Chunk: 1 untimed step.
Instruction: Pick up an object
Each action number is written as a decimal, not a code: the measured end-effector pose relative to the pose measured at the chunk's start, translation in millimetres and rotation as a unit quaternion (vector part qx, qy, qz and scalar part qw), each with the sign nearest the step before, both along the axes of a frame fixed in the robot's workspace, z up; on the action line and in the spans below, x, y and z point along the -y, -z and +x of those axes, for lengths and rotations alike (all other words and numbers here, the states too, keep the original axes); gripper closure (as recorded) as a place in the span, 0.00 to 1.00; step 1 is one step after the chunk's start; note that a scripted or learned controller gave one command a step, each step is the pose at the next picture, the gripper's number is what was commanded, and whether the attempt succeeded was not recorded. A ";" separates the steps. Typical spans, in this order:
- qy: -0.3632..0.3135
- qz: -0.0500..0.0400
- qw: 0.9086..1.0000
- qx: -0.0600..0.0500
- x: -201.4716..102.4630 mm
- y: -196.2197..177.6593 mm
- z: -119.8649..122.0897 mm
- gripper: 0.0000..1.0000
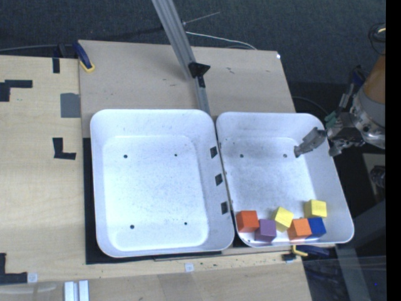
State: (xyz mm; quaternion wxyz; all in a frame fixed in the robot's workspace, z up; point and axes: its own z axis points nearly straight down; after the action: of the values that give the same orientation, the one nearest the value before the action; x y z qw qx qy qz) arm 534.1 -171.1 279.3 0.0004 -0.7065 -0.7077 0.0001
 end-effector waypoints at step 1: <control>-0.001 0.001 1.000 -0.004 -43.9 95.3 34.3 0.00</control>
State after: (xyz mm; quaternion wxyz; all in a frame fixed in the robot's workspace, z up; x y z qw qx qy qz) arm 568.4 -127.2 184.0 0.0040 -0.7058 -0.7084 0.0021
